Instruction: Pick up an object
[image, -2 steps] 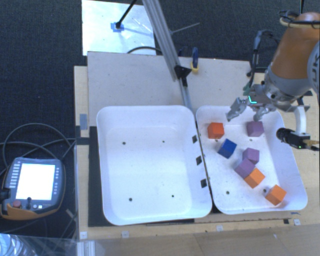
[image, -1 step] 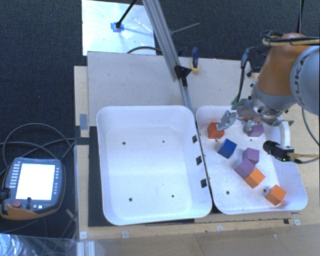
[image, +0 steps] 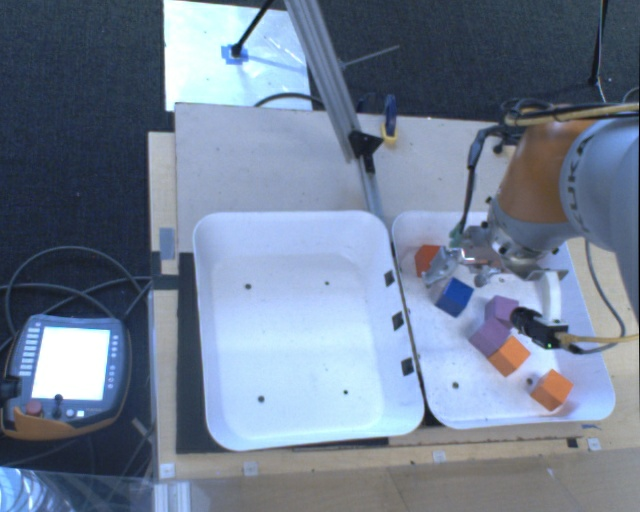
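My gripper (image: 447, 268) hangs over the upper left part of the right bin (image: 585, 400). Its fingers reach down beside an orange block (image: 427, 259) and just above a blue block (image: 454, 297). Nothing shows clearly between the fingers. Further right in the same bin lie two purple blocks (image: 490, 336), one (image: 502, 307) partly under the wrist, an orange block (image: 510, 355) touching the lower purple one, and another orange block (image: 551, 389) near the front right corner.
The left bin (image: 215, 240) stands beside the right one, with a row of black clips along their shared edge. A slanted metal pole (image: 335, 85) crosses the back of the bench. A teach pendant (image: 65, 375) lies on the floor at the left.
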